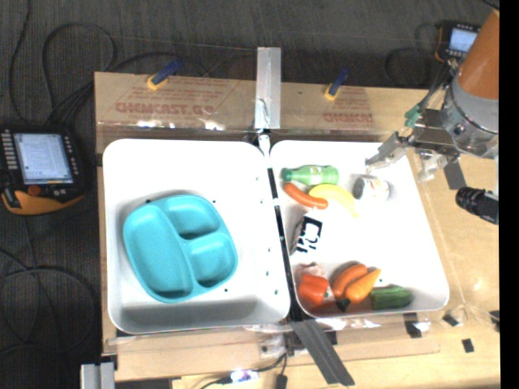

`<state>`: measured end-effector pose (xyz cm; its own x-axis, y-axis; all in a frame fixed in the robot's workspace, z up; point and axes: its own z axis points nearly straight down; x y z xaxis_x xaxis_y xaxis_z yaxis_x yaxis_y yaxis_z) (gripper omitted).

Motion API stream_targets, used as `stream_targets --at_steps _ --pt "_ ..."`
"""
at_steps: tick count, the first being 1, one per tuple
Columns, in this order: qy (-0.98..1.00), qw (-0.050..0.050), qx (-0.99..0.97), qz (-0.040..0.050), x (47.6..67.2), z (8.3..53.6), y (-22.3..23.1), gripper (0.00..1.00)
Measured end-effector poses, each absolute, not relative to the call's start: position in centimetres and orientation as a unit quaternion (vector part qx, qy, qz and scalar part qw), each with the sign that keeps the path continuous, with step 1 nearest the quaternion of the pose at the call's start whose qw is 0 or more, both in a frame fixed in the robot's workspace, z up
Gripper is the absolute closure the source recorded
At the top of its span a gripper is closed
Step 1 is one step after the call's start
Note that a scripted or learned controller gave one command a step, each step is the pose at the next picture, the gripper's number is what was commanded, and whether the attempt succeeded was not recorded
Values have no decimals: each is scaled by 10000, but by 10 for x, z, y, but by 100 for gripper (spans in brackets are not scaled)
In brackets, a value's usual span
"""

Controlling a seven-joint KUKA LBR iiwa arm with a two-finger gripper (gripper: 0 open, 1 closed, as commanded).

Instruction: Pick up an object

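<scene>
The right bin (422,217) holds several toy foods. A green bottle (311,174) lies at the back, with a red-orange sausage (301,194) and a yellow banana (337,198) just in front of it. Beside the banana sits a small white object (374,189). A black and white card (308,235) lies mid-bin. At the front are a red pepper (312,288), an orange carrot (357,279) and a green cucumber (391,297). My gripper (381,156) hangs over the bin's back right, just above the white object, and nothing visible is held in it.
The left bin (122,160) holds a teal divided plate (178,245). A metal divider (268,96) stands between the bins at the back. A teach pendant (39,164) lies off the bench to the left. The arm's wrist (474,112) overhangs the right bin's edge.
</scene>
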<state>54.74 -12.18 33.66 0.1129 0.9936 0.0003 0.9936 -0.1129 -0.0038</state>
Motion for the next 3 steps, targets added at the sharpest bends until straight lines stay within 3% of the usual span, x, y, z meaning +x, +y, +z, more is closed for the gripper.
stream_targets --at_steps 1,2,3 --pt "-6247 0 -7809 17 528 409 -110 0" --pt "-6492 22 -7607 23 546 254 -56 0" --pt "-6984 21 -7157 17 586 180 -97 0"
